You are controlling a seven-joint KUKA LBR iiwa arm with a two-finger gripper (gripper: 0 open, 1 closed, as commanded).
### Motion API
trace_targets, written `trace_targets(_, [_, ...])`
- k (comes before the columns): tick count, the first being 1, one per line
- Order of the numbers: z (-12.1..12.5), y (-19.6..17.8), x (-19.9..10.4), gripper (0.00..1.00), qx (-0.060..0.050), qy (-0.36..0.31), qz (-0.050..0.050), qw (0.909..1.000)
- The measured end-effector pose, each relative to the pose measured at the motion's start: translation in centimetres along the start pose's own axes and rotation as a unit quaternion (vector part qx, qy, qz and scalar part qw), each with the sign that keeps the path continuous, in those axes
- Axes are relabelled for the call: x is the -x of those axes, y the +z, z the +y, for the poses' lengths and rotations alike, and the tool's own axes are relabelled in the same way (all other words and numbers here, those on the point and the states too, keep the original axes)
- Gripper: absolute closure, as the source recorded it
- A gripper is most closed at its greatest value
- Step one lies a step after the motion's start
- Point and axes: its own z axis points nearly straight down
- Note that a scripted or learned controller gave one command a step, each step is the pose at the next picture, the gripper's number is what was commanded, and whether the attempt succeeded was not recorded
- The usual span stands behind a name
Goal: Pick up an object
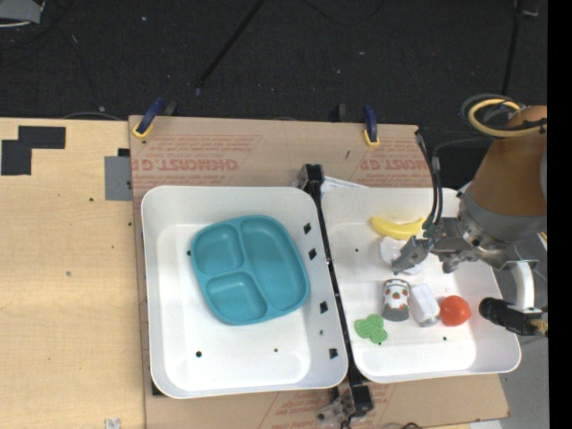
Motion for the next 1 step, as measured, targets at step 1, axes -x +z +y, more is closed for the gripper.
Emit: trace_targets(1, [0.19, -0.45, -0.02, 0.0, 0.004, 0.0, 0.0, 1.0])
